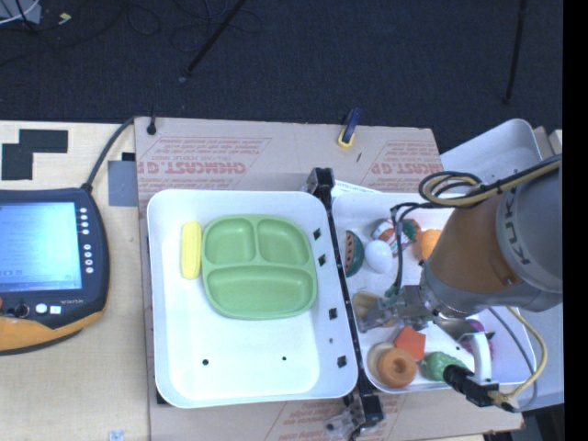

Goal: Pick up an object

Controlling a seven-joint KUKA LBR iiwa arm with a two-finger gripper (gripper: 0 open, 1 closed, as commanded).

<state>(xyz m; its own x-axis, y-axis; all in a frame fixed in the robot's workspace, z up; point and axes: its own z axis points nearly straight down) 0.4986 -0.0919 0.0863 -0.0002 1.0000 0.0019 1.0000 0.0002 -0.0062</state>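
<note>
So the biggest thing here is the grey KUKA arm with the orange band (478,246), coming in from the right and hanging over the right-hand shallow white bin (525,361). It covers a good chunk of that bin. Next to it, the left-hand shallow white bin (175,356) holds a green three-compartment plastic tray (259,266) with a yellow corn-shaped piece (190,249) lying just beside the tray's left edge, touching or nearly so.

The two-finger gripper (390,310) sits low over the left part of the right bin, near the divider. Honestly I cannot tell whether the jaws are apart or closed; it's all dark metal and cables at that spot, and I don't see anything clearly between them.

Candidates for the pick are all in the right bin: an orange ring-shaped donut toy (397,367) near the front edge, a small red block (411,342) right behind it, a green rounded toy (439,365) beside the donut, and a white egg-like ball (378,256) further back.

My read: it's at the reach-and-descend stage, nothing lifted yet. The next move needs the gripper centred on one item, probably the red block or donut since they're nearest, without nudging the neighbours, because they're packed tight.
</note>
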